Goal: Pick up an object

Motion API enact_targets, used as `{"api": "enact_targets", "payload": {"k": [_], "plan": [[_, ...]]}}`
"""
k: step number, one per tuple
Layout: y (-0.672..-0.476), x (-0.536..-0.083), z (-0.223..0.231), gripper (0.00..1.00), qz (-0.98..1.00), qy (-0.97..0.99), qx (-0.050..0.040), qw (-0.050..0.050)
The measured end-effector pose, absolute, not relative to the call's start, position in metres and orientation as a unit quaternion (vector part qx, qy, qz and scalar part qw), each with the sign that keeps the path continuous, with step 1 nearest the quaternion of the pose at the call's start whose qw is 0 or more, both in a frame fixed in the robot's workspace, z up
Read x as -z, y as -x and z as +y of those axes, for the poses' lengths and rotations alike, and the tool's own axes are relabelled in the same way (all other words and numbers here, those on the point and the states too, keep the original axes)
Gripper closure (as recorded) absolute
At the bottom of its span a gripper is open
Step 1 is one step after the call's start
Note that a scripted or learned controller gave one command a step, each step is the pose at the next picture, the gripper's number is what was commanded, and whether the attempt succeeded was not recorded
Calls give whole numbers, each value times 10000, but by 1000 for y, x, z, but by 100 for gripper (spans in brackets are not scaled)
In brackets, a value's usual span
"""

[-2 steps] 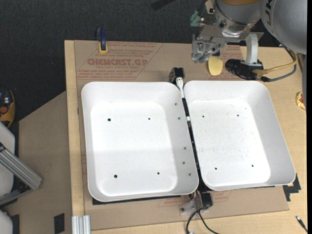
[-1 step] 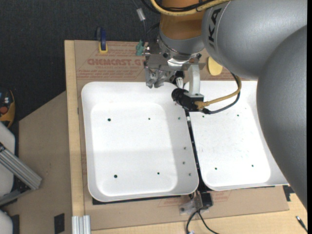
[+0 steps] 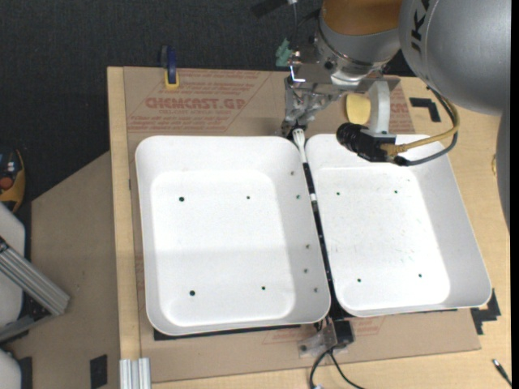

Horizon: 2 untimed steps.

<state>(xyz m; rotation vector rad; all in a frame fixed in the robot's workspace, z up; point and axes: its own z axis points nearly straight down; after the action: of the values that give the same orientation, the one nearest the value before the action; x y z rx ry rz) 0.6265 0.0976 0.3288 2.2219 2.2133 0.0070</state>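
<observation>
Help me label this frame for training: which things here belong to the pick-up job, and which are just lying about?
Belongs to the job:
- gripper, at the far end of the seam between the bins
- left bin
- right bin

Just lying about:
- blue-and-yellow clamp on the board's far edge
- printed cardboard sheet under the bins
- aluminium rail
- cable at the near edge

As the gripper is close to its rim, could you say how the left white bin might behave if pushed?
The left bin looks shallow and thin-walled, so probably light and flexible. Wide and flat, it seems unlikely to tip. The right bin lies close alongside, so a push that way likely meets it.
</observation>
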Motion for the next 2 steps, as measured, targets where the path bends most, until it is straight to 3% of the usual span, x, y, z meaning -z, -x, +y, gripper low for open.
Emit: {"api": "enact_targets", "payload": {"k": [1,2], "plan": [[-606,-340,83,100,7066,-7076,8,-9],[-663,-259,151,100,7091,-7052,-4,-4]]}}
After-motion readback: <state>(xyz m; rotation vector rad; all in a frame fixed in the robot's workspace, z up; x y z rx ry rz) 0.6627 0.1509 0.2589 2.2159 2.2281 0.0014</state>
